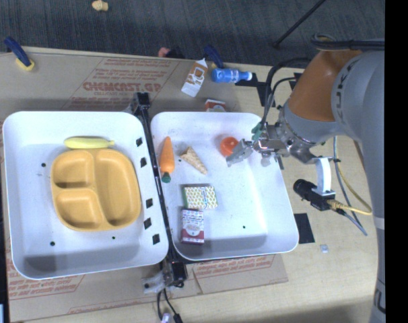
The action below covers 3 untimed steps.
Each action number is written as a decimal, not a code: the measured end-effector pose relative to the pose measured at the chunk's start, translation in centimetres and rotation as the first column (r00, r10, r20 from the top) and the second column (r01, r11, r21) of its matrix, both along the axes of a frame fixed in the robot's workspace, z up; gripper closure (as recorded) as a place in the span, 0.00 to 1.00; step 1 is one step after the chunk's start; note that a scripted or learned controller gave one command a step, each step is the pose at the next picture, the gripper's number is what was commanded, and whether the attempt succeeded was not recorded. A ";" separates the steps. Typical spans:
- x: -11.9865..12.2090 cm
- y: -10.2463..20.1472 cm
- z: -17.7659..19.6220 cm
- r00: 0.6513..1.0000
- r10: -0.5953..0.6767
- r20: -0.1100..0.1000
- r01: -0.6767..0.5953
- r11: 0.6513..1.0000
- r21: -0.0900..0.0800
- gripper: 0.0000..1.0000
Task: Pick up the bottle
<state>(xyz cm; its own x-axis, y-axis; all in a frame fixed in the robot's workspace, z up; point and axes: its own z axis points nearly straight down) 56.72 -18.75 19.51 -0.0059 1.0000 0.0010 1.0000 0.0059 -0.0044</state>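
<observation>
From my station, I find the gripper (243, 151) low over the right bin (275, 207), near its upper right corner and just beside an orange-red ball-like item (228, 145); whether its jaws stand apart or together I cannot tell at this slant. The bottle (225, 76), blue with a white cap, lies on its side outside both bins, on the cardboard (116, 79) beyond the right bin's far rim, well apart from the tool. The chief risk, in my judgement, is a wrong grasp: the tool sits closest to the round item, not the bottle, and a closure here would take the wrong thing or nothing. A lying bottle may also roll away under finger contact. The right bin contains a toy carrot (166, 157), an ice-cream cone piece (194, 160), a patterned packet (200, 196) and a small red carton (192, 226). The left bin (22, 234) contains a yellow divided tray (96, 188) with a banana (89, 142) beside its far edge.
</observation>
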 end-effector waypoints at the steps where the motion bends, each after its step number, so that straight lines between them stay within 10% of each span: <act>1: 0.0 0.0 1.0 1.000 0.005 -0.002 -0.005 1.000 0.001 1.00; 2: -5.1 5.6 -7.0 0.986 0.167 -0.001 -0.167 0.986 0.002 1.00; 3: -9.0 7.4 7.4 0.899 0.437 0.004 -0.437 0.900 -0.001 1.00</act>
